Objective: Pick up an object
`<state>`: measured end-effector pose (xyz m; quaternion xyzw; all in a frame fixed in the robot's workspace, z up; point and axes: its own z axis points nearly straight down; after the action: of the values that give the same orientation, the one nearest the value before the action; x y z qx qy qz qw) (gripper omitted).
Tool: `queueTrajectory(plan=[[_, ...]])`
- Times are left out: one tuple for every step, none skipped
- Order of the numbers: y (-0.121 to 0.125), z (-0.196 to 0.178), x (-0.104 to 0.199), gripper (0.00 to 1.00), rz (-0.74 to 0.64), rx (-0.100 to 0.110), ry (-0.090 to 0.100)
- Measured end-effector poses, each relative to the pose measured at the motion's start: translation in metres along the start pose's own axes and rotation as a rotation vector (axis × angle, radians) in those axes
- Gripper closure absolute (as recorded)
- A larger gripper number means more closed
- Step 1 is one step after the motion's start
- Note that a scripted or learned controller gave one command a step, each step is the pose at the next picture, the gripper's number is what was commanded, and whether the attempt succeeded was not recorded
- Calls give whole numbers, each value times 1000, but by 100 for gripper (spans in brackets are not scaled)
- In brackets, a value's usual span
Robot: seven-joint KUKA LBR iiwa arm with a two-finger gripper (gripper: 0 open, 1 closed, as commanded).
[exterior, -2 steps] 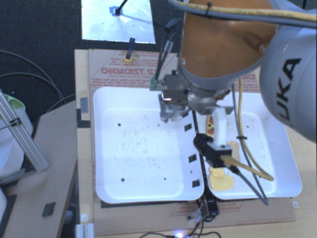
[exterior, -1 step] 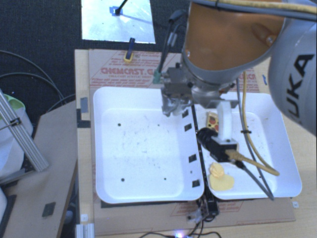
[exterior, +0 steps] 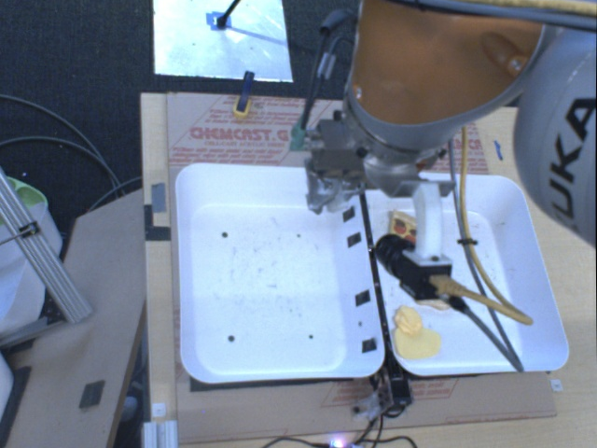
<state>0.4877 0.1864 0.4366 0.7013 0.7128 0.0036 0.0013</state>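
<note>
1. Overhead, one grey arm (exterior: 560, 110) with an orange band fills the upper right; its bulk is cut off by the frame and hides the far rim of the right-hand bin.
2. Two shallow white bins lie side by side: one bin (exterior: 261, 278) spreads away from the gripper (exterior: 324, 194) toward the view's left, the other bin (exterior: 508, 250) toward the view's right. The gripper sits over the far end of the seam between them, and whether it is released or clenched cannot be told, as the wrist covers it.
3. One cardboard sheet (exterior: 233, 133) with red print lies under both bins.
4. One shiny metal sheet (exterior: 219, 21) lies beyond the gripper, well apart.
5. One pale yellow lump (exterior: 415, 336) lies in the right-hand bin, nearer the camera than the gripper, beside the seam; its shape is hard to make out.
6. One small yellow-and-red packet (exterior: 403, 224) lies in that same bin near the gripper, partly hidden.
</note>
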Motion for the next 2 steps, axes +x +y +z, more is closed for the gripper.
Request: queueTrajectory(plan=[[1,-11,0,100,-6,-2,1],[-2,53,-41,100,20,11,-6]])
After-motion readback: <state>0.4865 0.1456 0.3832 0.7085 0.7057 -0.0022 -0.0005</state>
